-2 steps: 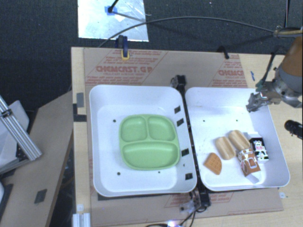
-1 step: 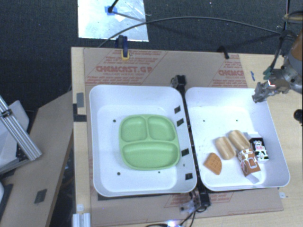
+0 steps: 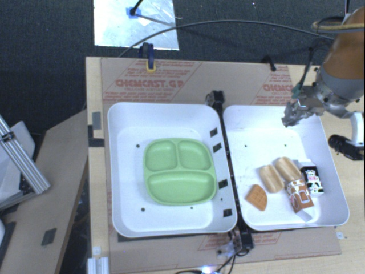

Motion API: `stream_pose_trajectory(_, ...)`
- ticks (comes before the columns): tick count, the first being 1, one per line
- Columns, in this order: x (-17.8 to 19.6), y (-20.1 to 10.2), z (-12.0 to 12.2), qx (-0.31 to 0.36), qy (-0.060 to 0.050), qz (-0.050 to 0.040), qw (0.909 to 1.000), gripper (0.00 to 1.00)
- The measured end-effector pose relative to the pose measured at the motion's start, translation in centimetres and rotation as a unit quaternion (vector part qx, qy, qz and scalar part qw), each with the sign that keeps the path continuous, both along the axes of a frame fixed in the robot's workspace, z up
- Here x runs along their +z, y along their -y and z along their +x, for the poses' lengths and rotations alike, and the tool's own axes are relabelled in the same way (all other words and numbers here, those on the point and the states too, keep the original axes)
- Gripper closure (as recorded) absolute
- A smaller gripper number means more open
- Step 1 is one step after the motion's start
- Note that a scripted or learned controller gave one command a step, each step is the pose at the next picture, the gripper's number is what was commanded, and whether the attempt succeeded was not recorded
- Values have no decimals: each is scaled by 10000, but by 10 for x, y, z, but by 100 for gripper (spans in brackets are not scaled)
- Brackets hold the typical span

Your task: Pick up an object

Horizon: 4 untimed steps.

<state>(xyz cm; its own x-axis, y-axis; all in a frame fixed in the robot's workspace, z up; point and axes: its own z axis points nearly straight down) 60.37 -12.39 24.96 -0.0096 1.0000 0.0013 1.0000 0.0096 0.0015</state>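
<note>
**Clerk:** Item one, left side: the left bin (image 3: 122,170), white and shallow, stood on the tabletop (image 3: 63,153). It held a green divided plate (image 3: 180,171) with three compartments, lying flat near the bin's middle.

**Checker:** And the second bin?

**Clerk:** Item two: the right bin (image 3: 251,124), set against the first. Its contents were grouped in the near right part. Listed leftward first: a small waffle piece (image 3: 257,197); two bread rolls (image 3: 280,173) lying side by side, just beside the waffle; a brown carton (image 3: 299,196) touching the rolls' near end; a black-and-white carton (image 3: 312,181) next to it, by the bin's right wall.

**Checker:** The arm?

**Clerk:** Item three: the gripper (image 3: 292,117) hung over the right bin's far right corner, well apart from the grouped items. Nothing showed between its fingers; whether they were parted or closed could not be told.
</note>
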Motion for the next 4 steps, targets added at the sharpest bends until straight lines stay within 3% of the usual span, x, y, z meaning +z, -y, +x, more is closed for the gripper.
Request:
stream_pose_trajectory(3,10,-164,12,5,3,3,10000,100)
stream_pose_trajectory(4,-5,-207,18,-5,1,-2,10000,100)
